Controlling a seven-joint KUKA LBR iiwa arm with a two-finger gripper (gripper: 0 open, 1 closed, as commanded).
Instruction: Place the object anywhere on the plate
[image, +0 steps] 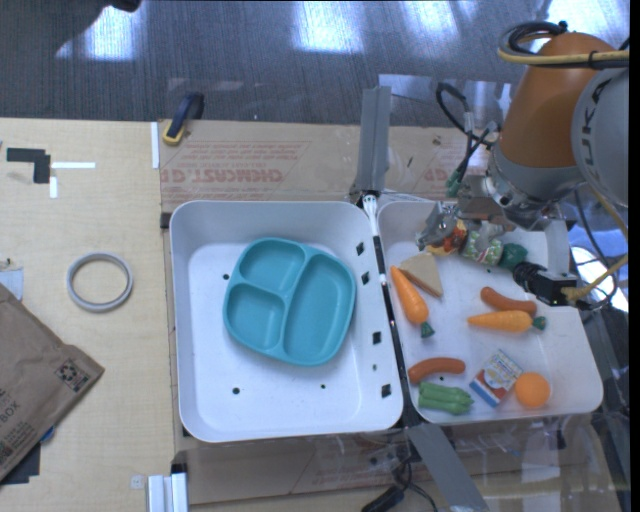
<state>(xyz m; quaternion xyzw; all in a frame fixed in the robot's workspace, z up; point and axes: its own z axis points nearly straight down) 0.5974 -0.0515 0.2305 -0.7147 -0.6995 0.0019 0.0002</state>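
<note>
Plate (290, 300), teal and three-sectioned, is seen lying flat in the left bin (200, 400); toy foods are scattered across the right bin (590, 390), and the gripper (440, 228) is poised at its far-left corner, finger state impossible to tell

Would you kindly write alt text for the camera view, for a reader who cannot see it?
A grey and orange arm's gripper hovers at the far edge of the right bin of toy food, including carrots and an orange. The left bin holds a blue divided plate.
</note>
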